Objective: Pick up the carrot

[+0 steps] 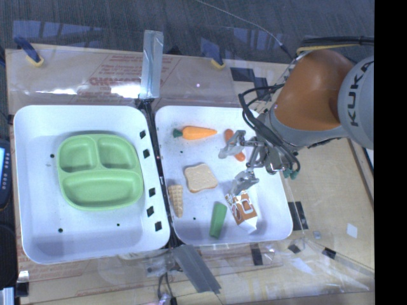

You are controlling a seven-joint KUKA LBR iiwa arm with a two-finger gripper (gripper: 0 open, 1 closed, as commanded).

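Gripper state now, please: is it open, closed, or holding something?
Gripper: open, holding nothing, over the right bin; the carrot lies apart from it, untouched.

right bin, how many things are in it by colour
Orange: 2, the carrot and a small orange piece partly behind the tool
Tan: 2, the bread slice and the ice cream cone
Green: 1, the green cucumber-like piece
White and orange: 1, the small carton
Total: 6
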